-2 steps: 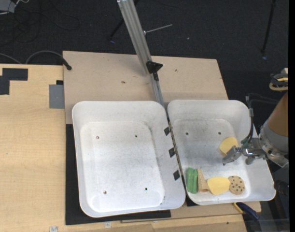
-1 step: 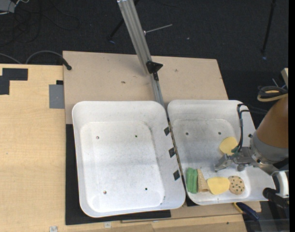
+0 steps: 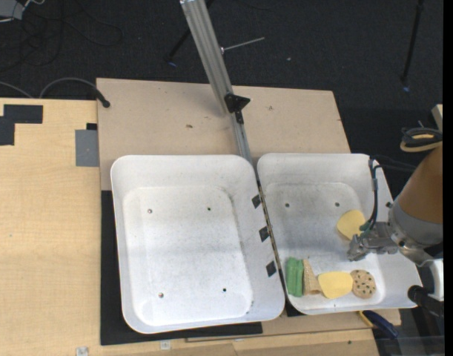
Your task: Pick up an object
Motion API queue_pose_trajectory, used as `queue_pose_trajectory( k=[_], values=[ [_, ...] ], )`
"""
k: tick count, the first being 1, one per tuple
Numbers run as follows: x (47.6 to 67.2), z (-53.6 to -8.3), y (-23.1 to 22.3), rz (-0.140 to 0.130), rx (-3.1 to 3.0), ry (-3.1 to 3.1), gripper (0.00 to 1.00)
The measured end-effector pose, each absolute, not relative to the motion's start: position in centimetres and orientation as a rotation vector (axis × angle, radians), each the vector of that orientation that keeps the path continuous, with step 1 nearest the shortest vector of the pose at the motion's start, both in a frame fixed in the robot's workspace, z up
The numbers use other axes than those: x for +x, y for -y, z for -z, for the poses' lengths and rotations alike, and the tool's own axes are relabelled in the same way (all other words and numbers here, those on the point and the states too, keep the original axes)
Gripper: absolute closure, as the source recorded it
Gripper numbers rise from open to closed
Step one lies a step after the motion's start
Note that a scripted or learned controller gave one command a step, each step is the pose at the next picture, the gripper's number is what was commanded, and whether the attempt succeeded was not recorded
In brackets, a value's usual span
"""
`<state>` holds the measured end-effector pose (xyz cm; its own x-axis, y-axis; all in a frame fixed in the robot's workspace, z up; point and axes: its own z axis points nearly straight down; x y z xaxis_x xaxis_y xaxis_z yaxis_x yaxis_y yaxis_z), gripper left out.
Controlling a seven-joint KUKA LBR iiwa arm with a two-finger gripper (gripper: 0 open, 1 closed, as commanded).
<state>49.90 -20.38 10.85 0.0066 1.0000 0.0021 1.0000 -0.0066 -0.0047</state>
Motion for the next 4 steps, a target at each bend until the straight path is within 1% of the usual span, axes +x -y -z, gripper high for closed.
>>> queue_pose_trajectory(
  k=[2, 3, 4],
  values=[
    [49.8, -19.3, 20.6, 0.002, -2.222, 2.223, 1.0],
    [49.1, -24.7, 20.0, 0.003, -2.222, 2.225, 1.0],
    [50.8, -25.4, 14.8, 0.002, -2.213, 2.227, 1.0]
  ],
)
